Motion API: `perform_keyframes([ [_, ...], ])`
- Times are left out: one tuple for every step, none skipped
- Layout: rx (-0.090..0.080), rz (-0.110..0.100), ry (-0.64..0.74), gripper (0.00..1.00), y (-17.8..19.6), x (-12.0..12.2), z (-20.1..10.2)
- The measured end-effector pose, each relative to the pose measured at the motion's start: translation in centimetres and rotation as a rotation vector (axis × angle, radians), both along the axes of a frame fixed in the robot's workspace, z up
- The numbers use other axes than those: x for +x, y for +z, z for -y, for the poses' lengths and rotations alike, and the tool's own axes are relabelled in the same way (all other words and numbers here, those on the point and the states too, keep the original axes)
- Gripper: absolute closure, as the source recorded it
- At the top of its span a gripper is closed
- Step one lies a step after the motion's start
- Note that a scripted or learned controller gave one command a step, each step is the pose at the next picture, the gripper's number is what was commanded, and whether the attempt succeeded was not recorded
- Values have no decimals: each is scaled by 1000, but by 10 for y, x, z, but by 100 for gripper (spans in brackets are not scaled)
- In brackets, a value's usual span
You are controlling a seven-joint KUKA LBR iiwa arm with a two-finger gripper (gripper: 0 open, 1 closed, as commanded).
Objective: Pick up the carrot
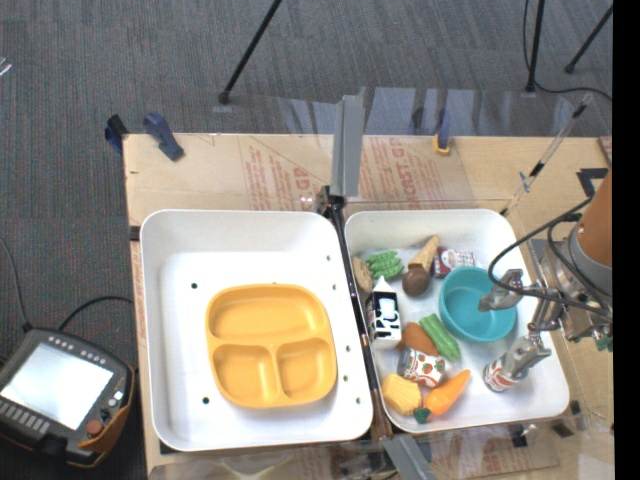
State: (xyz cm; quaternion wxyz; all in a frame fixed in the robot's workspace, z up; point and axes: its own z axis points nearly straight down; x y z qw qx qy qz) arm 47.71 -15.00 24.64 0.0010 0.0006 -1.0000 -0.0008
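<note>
Hovering my end effector (527,353) over right bin's (500,223) near right corner, finger state: cannot tell. Carrot (447,392) lies just beside, along near wall, wedged by corn (401,394), so approach from open side.

Crowded along the right bin's (520,404) left side and front: carrot (448,391) hemmed by corn (401,394) just to its left, a printed can (423,365) just behind, a green pod (440,336) and brown piece (417,339) beyond that. Open white floor to the carrot's right, up to a small can (500,375) under the gripper (528,353). Teal bowl (478,304) blocking the bin's middle. Milk carton (384,314), cone (421,266) and green piece (384,264) packed along the left wall. Bare floor at the far right corner and front right. Left bin (170,268) taken mostly by a yellow tray (270,345), free margin all round.
</note>
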Motion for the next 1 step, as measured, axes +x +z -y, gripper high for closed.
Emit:
perform_keyframes([
  [-5,18,-45,0,-138,11,-28],
])
